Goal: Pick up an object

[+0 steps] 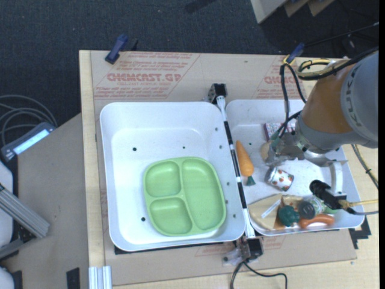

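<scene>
Holding a green divided plate [182, 195], left bin [120, 131], carrot [243, 159] and can [280, 177] in right bin [252, 110], pincer [274, 152] grip unclear.

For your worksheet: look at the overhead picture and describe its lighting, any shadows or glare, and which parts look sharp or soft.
Camera view: lighting is even and fairly flat; the left bin looks bright white without harsh glare, a soft shadow edges the green divided plate, the dark floor at the top shows little detail, and the small items beside the carrot in the right bin look soft.
</scene>
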You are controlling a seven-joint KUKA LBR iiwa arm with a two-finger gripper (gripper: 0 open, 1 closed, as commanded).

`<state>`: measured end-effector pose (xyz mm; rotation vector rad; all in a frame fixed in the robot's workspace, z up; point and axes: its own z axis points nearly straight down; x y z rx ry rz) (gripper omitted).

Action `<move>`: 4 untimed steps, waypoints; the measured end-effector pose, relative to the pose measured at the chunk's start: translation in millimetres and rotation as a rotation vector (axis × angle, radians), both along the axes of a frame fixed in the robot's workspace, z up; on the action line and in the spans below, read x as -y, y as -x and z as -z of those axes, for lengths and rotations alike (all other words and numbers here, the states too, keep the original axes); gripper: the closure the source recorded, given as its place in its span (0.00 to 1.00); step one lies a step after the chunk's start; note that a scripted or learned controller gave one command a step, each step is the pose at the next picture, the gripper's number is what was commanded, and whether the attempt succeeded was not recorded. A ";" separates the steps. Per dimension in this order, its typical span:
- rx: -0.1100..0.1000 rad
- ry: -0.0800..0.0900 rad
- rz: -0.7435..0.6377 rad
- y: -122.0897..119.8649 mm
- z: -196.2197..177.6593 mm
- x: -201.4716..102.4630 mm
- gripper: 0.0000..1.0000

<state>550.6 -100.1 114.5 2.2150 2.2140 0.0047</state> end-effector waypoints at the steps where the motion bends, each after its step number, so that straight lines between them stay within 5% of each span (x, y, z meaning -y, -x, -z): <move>1: 0.000 0.000 0.000 0.1 0.2 0.0 0.00; 2: -0.011 -0.005 0.000 8.7 30.2 29.9 0.00; 3: -0.005 -0.004 0.000 7.1 18.9 29.8 1.00; 4: -0.007 -0.005 -0.002 -2.1 -70.6 -26.9 1.00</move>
